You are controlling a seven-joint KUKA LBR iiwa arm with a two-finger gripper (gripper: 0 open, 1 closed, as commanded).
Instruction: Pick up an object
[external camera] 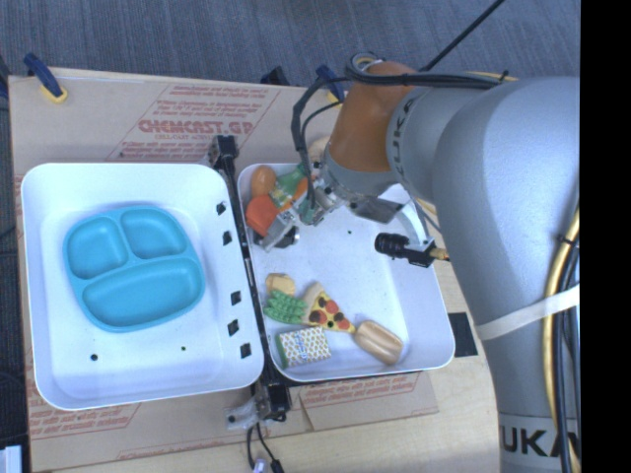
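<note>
Cardboard-topped bench (177, 116) on grey carpet (148, 18) | two white bins (128, 382) | arm's jaws (288, 220) among toy food (264, 210), state unclear

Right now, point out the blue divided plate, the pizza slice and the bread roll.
blue divided plate (133, 269): camera view, on its large lower compartment.
pizza slice (326, 312): camera view, on its topped middle.
bread roll (379, 341): camera view, on its tan top.

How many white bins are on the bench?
2. The left white bin holds a blue divided plate. The right white bin holds toy food, with the pincer at its far left corner.
</note>
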